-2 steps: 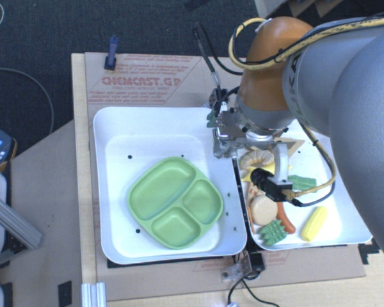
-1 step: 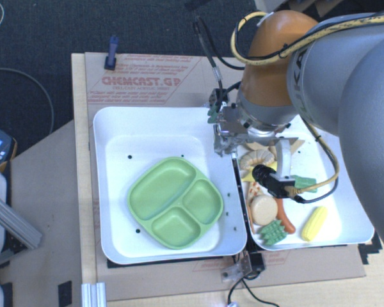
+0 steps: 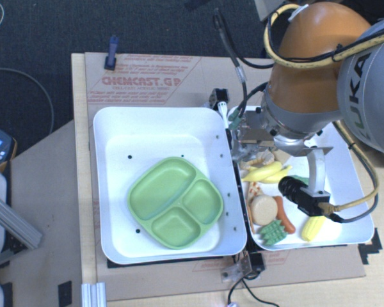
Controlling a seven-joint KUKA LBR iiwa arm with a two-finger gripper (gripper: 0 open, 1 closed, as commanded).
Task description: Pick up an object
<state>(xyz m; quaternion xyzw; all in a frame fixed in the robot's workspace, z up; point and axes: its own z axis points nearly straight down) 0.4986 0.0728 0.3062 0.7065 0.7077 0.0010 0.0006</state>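
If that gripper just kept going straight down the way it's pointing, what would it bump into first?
Probably the toy food piled at the near-left end of the right bin: the yellow banana-like piece lies right below the arm's wrist. The gripper itself is largely hidden, so depth is uncertain.

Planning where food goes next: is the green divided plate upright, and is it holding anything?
Upright and empty: the green plate lies flat in the left bin, its three compartments facing up and bare.

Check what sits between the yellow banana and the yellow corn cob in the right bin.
In the camera view, a black cylindrical part of the arm lies between the yellow banana and the yellow corn cob.
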